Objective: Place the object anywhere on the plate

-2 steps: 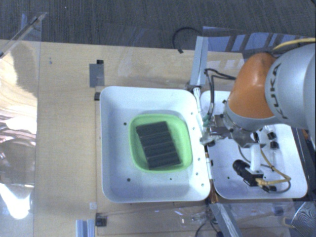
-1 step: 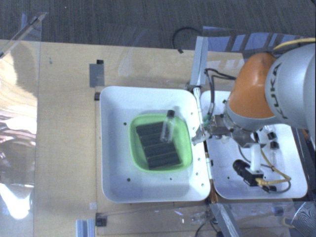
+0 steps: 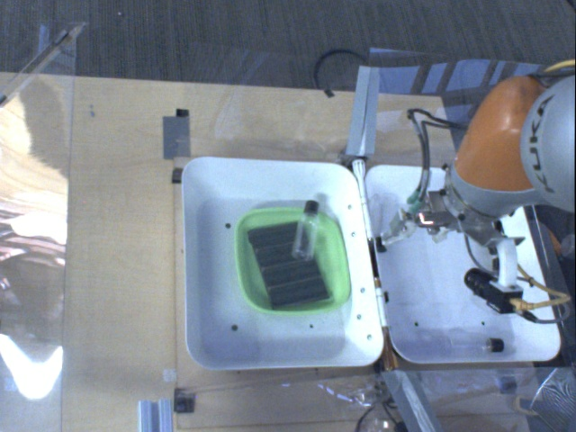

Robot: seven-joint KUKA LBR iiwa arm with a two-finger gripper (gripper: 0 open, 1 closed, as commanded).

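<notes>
The green plate (image 3: 247, 270) sat in the left bin (image 3: 205, 268), roughly at its middle. On the plate lay a dark ridged slab (image 3: 290, 275), and across the slab's far end lay a small clear vial (image 3: 303, 234) with a black cap, tilted, cap pointing away from me. The gripper (image 3: 407, 225) hung over the right bin (image 3: 432, 306), near the wall shared with the left bin and apart from the vial; from where I stood I could not tell whether it was wide or narrow. Another small clear piece (image 3: 490, 344) lay near the right bin's front edge. Both bins rested on the pale wooden worktop (image 3: 108, 268).
</notes>
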